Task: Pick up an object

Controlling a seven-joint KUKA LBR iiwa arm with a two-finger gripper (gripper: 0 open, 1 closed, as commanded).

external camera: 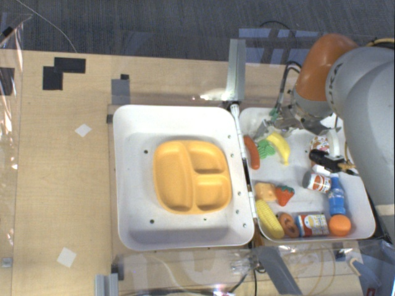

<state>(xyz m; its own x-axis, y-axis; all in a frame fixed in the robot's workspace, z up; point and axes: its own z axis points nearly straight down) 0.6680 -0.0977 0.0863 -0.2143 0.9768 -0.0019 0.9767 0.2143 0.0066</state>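
Seemingly early in the attempt, a grey robot arm with an orange band (321,66) reaches in over the right-hand shallow white plastic bin (364,227), which serves here as the landmark. At that bin's far edge, the arm's two-finger metal gripper (279,121) hangs low, just above or touching a small yellow toy banana (279,148). Whether the fingers are spread or closed cannot be told, and nothing is visibly held between them.

Inside the same bin lie many toy foods. Along its left wall sits a long red-orange toy sausage (252,152), with a green leafy toy vegetable (265,148) between it and the banana. Toward the bin's middle are a pale bread-like piece (265,191) and a red toy pepper or strawberry (284,195). Along its near edge lie a yellow toy corn cob (269,218), a brown ring-shaped toy (287,222), a labelled can lying on its side (313,224) and an orange round toy fruit (339,225). Near its right wall are a small blue bottle (336,200) and a small red-and-white can (318,182).

To the left of the landmark bin, touching it, sits a second white bin (133,227) holding a yellow plastic divided tray (191,176).

Judged from this, no object has been lifted yet; closing on something, probably the banana, and raising it are still to be done.
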